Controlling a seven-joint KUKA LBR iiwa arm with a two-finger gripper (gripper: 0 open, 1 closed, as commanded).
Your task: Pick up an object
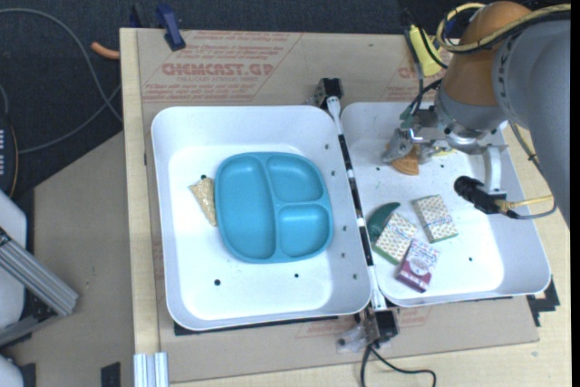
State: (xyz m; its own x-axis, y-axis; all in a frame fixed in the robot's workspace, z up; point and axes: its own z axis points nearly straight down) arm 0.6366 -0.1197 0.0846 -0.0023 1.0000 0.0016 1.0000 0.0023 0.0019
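My gripper [405, 145] hangs low over the back of the right bin [517, 263], under the grey arm with its orange band [480, 59]. A small tan-orange object [409, 166] lies right at the gripper's tip; whether they touch is hidden. Further forward in the same bin lie a dark green piece [381, 215], two checkered packets [396, 238] [435, 217] and a maroon packet [418, 266].
The left bin [181, 140] holds a blue divided plate [272, 206] with a tan packet [204, 198] at its left side. A black clip [329, 91] sits on the ridge between the bins. Cables and a black part [476, 193] hang beside the arm.
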